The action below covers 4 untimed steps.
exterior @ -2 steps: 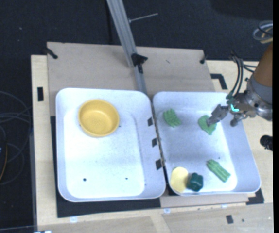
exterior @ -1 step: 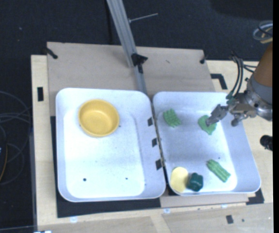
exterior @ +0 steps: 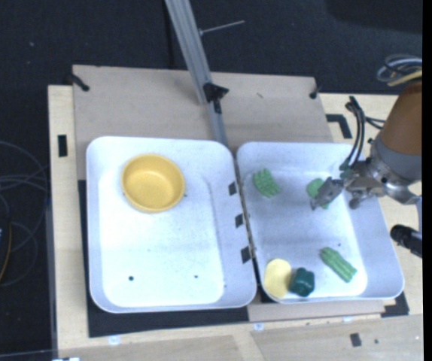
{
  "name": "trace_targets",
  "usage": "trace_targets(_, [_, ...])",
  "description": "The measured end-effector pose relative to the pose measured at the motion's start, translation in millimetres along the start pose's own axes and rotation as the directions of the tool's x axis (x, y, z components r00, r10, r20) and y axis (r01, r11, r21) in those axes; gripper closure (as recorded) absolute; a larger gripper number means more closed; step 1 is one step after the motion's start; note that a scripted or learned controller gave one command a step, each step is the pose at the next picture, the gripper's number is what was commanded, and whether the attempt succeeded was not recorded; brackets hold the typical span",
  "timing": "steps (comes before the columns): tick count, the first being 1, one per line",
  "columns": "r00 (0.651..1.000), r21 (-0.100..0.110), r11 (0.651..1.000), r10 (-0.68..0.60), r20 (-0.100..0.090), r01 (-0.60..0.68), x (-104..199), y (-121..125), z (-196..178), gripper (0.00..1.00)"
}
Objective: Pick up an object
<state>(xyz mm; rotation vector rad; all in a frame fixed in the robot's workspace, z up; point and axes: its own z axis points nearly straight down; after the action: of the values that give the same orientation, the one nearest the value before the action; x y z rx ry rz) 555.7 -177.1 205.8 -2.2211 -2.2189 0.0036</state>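
Right now the arm leans in from the right, wrist bent over the right bin [exterior: 366, 220], the gripper [exterior: 335, 192] low beside a small green piece [exterior: 317, 188]. Whether it clasps that piece I cannot tell. Other targets lie loose there: a ridged green block [exterior: 265, 183], a green stick [exterior: 338, 264], a yellow lump [exterior: 278, 276]. A yellow bowl [exterior: 153, 183] sits in the left bin [exterior: 111, 277].

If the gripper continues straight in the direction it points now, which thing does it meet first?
The gripper points left and down into the right bin. A small green piece sits right at its tip, so that likely comes first; depth is unclear, and it may already be touching it.
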Motion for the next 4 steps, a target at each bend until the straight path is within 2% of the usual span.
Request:
trace_targets(1, [1.0,0.001,1.0,0.0,0.0,0.0,-4.8,1.7,61.4,0.0])
trace_targets(2, [1.0,-0.002,1.0,0.0,0.0,0.0,-5.4,1.6,105.9,0.0])
trace_targets(3, [1.0,-0.007,1.0,0.001,0.0,-0.001,-5.5,2.8,93.7,1.0])
trace_targets(4, [1.0,-0.008,1.0,-0.001,0.001,0.001,-7.0,2.5,51.3,1.0])
